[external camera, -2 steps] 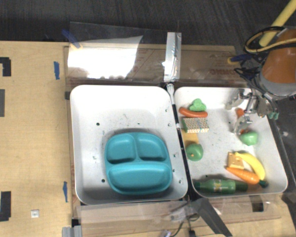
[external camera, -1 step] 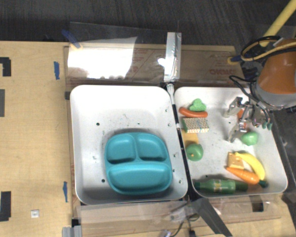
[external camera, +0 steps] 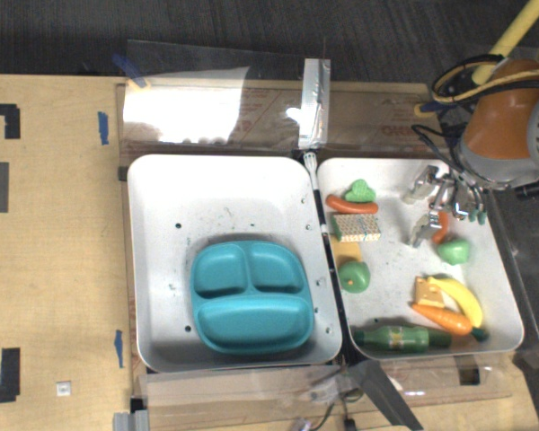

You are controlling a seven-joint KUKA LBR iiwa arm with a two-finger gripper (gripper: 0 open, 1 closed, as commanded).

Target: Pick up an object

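Observation:
My gripper (external camera: 436,215) is low in the right bin (external camera: 391,173), near its far right side. A small orange-red piece (external camera: 442,226) lies right under it, with a green round toy (external camera: 454,251) just in front, touching or nearly touching. Other objects in this bin: a green pepper (external camera: 360,189), a red chili (external camera: 350,206), a speckled sponge block (external camera: 356,226), a yellow block (external camera: 346,249), a green apple (external camera: 354,277), a banana (external camera: 464,300), a carrot (external camera: 442,320) and a green bottle (external camera: 397,337).
The left bin (external camera: 162,196) holds a teal divided plate (external camera: 250,294) toward its front. A clear plastic sheet (external camera: 198,106) lies behind the bins. The arm's orange band (external camera: 499,124) and yellow cables (external camera: 472,74) hang over the right bin's far right corner.

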